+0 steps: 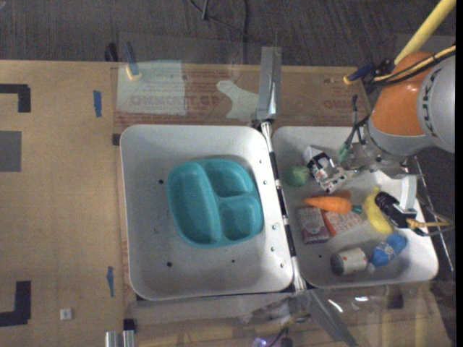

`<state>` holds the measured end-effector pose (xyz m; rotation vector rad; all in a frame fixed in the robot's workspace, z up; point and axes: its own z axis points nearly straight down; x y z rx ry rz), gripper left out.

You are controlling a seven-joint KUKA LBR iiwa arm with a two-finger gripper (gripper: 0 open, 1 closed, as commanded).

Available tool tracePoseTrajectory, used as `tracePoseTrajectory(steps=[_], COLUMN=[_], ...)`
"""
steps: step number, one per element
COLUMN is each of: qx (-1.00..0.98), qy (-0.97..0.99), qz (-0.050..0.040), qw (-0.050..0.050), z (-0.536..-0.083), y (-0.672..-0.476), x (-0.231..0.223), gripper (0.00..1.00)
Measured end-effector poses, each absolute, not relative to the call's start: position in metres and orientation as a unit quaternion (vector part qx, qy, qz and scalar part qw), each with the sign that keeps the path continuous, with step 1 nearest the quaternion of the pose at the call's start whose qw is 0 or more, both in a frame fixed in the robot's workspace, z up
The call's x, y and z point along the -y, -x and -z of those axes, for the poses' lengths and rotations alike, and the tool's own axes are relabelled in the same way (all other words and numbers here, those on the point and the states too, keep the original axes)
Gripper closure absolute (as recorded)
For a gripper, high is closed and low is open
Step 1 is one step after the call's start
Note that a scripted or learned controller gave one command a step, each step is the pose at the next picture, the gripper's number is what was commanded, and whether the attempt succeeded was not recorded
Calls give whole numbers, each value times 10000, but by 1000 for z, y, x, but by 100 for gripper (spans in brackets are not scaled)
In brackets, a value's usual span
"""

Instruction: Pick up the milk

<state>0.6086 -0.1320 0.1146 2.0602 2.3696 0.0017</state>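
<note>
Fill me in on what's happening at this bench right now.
A grey and orange arm reaches in from the right over the right bin. Its gripper sits low in that bin's upper part, near a small white carton and a green ball. Nothing is visibly between its fingers. Beside it lie a carrot, a banana, a can and a blue bottle. The left bin holds a teal divided tray.

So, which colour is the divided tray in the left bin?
Teal, a blue-green; the divided tray shows plainly in the camera view.
</note>
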Motion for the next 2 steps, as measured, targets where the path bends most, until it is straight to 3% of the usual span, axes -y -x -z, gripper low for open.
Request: tracePoseTrajectory(steps=[1,2], qx=[-7923,-8112], qy=[-6102,-5847], qz=[-10,23], qw=[12,-22], z=[-218,-216], y=[-617,-647], x=[51,64], gripper=[100,100])
